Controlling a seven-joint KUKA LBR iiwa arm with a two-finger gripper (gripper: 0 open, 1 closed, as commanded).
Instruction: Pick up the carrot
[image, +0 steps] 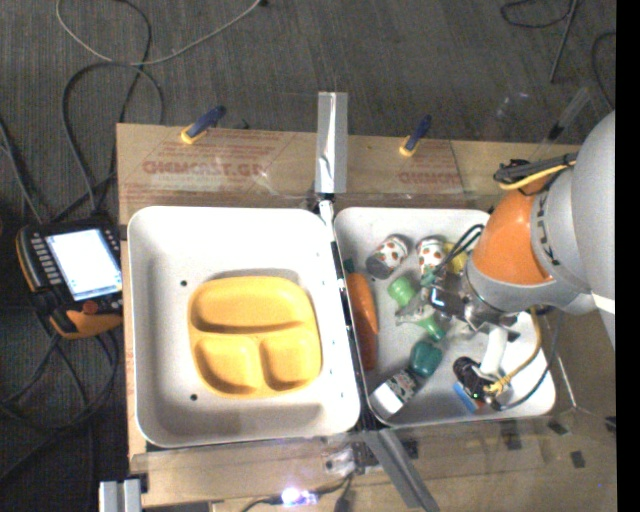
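In right bin, orange carrot, long, against left wall

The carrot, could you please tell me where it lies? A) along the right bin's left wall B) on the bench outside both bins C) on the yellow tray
A: the carrot lies lengthwise against the left wall of the right bin, apart from the yellow tray.

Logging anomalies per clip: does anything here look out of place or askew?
Mildly: the carrot lies pressed against the right bin's left wall, apart from the other toys. The yellow tray sits slightly skewed in the left bin. Nothing spilled.
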